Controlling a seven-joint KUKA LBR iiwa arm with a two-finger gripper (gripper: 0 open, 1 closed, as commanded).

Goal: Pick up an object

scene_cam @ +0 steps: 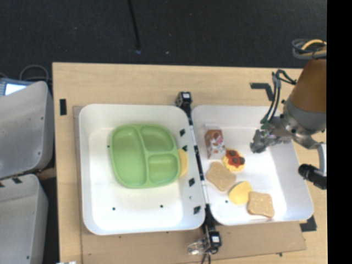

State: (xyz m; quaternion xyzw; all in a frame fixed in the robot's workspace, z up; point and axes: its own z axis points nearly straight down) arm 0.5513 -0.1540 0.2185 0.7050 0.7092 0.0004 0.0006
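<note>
In the right bin (286, 208) lie several toy foods: a small red and white carton (214, 142), a yellow piece with a red top (234, 160), a tan bread slice (220, 176), a yellow round piece (240, 193) and a second bread slice (260, 204). My gripper (260, 142) hangs over the right bin's upper middle, to the right of the carton and the red-topped piece, with nothing seen between its fingers. The grey arm with its orange band (309, 89) comes in from the right.
The left bin (99, 213) holds a green divided plate (146, 155) with a yellow piece (183, 161) peeking out at its right edge. The bins' shared wall (195, 164) runs down the middle. A grey box (22, 125) stands at the left, off the bench.
</note>
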